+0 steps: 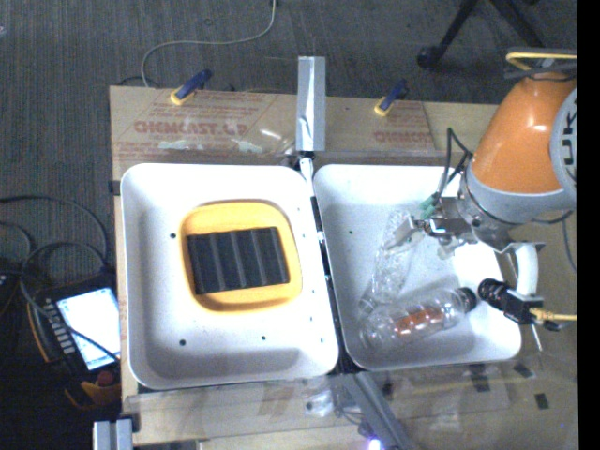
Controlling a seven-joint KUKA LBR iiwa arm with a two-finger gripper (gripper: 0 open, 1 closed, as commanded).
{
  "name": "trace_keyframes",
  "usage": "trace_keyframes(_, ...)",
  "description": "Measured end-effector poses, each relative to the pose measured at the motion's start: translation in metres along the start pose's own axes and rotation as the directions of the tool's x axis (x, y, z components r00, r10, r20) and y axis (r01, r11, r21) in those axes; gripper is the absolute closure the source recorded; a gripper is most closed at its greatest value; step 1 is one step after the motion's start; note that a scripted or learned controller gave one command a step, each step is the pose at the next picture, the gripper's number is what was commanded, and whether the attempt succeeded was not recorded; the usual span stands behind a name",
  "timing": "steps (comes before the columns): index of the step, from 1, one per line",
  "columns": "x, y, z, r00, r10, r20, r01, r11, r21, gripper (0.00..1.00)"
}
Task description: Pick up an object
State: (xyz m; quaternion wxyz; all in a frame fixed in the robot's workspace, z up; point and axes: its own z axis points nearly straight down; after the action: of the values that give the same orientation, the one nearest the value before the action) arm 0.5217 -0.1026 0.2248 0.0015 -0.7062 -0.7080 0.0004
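Clear plastic bottle [417, 319] lies on its side in the right bin [352, 200], arm [525, 148] above it.

Biggest in view, the grey-and-orange arm reaches over the right bin's far right side, hiding the gripper, so open or closed, I cannot tell. Left bin [150, 190] carries a yellow tray with a dark ribbed inset [239, 256], sitting flat near its middle. Right bin holds crumpled clear plastic [389, 256] just above the bottle, which rests near the front wall, cap end toward the right.
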Motion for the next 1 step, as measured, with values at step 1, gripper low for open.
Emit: trace_keyframes(1,-0.0189,-0.0053,0.1019,0.999,0.037,0.000,-0.037,0.999,0.002,0.00)
